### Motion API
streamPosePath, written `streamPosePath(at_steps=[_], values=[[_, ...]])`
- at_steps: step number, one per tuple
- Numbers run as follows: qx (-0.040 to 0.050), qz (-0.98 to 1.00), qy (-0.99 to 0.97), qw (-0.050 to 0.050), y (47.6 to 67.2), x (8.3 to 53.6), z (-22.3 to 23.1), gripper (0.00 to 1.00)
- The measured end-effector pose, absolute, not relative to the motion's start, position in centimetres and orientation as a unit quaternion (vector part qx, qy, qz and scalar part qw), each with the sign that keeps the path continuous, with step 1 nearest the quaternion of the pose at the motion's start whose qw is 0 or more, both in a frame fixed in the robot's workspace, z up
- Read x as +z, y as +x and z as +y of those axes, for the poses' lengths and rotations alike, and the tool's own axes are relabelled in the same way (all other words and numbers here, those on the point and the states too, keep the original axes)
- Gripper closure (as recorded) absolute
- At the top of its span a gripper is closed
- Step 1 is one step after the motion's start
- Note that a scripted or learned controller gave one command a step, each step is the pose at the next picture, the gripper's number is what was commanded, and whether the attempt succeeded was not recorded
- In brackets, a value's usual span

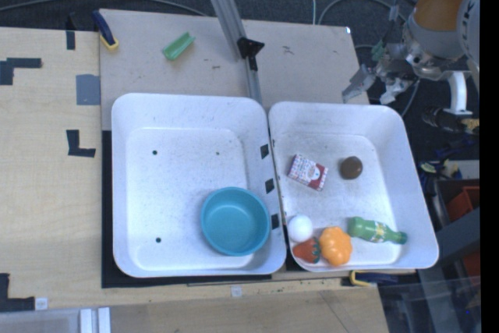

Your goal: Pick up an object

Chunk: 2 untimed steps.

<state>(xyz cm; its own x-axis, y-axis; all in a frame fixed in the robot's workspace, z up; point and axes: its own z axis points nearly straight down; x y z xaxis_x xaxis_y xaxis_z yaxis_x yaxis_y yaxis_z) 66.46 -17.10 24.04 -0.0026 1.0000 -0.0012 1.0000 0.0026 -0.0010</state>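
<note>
Claw hangs off the arm at upper right, above the tabletop just beyond the far rim of the right bin. Nothing visible in it; too small and blurred to tell whether it is released or clenched.

Task judged at the start: no object lifted, everything lying on the bin floors. Reach, descent, grasp and lift all remain.

Right bin holds the candidates. Nearest the claw: a small brown ball and a red carton, apart from each other in mid-bin. Along the near edge: a white ball touching a red piece, an orange pepper beside it, and a green bottle lying flat.

Left bin holds a blue bowl near its front right corner. A green block lies on the tabletop behind the bins.
</note>
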Motion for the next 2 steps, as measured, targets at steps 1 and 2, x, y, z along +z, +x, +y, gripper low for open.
streamPosePath(at_steps=[1,2], values=[[-0.0011,0.708,0.706,0.000,66.5,24.0,-17.1,0.00],[-0.0027,0.707,0.707,-0.002,66.7,18.3,-17.9,0.00]])
